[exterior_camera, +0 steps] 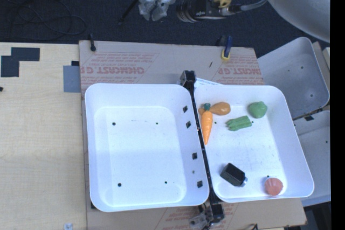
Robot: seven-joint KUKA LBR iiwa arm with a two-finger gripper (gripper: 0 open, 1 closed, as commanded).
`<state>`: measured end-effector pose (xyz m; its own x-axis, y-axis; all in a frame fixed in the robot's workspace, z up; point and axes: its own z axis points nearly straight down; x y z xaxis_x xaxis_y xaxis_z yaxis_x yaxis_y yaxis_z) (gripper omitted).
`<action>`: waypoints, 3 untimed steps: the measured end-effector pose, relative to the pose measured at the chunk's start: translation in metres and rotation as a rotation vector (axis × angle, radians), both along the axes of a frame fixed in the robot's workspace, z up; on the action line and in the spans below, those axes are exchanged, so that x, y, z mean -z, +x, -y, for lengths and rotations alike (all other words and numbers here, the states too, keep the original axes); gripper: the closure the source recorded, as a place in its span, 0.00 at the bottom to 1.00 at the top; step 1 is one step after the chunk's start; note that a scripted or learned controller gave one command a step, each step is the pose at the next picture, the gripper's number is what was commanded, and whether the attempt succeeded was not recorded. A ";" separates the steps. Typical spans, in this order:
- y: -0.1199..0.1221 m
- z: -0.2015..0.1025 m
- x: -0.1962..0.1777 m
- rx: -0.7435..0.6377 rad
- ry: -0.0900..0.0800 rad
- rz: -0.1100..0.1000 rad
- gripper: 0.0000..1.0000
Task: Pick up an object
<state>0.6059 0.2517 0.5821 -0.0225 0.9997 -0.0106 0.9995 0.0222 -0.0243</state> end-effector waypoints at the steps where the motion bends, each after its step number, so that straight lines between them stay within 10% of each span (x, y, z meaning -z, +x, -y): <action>1: 0.000 -0.002 -0.009 -0.005 -0.001 -0.002 1.00; 3: -0.001 -0.007 -0.027 -0.014 -0.001 -0.002 1.00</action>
